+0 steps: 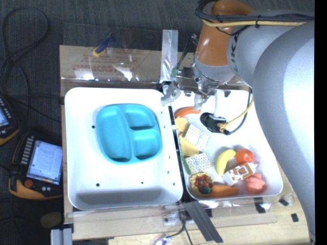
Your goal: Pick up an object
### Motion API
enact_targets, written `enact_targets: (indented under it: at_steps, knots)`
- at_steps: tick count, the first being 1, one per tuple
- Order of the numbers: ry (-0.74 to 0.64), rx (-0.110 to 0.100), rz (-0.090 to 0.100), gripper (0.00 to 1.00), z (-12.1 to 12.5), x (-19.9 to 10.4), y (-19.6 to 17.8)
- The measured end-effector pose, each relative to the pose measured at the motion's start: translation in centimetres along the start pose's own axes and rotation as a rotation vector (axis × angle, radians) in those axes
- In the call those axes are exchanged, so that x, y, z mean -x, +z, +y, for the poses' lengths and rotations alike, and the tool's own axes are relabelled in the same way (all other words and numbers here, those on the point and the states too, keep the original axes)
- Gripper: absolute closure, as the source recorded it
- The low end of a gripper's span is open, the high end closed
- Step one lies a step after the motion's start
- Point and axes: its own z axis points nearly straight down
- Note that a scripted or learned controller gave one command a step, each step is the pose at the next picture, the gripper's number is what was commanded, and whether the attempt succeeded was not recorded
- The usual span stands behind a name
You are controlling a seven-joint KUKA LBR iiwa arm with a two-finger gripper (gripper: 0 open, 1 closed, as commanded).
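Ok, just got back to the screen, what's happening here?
The arm is reaching over the far end of the right bin, which holds toy food: a banana, a tomato, a carrot. Nothing looks lifted yet. The left bin holds a blue divided tray.

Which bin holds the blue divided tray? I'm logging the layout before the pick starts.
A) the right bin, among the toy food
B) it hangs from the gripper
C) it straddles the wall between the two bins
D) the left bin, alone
D: the blue divided tray lies flat in the left bin with nothing else in it, while the toy food such as the banana and carrot sits in the right bin.
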Motion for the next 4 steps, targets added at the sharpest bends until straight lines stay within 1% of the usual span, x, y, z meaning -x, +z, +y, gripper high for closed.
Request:
enact_targets:
  at_steps: [1, 2, 3, 4]
  knots:
    - [0.166, -0.003, 0.001, 0.0, 3.3, -4.2, 3.4]
    - [0.369, -0.003, 0.001, 0.0, 3.4, -3.9, 3.4]
    - [0.31, 0.012, -0.013, 0.0, 1.6, -5.4, 7.1]
    - [0.166, 0.0, 0.0, 0.0, 3.3, -4.6, 3.3]
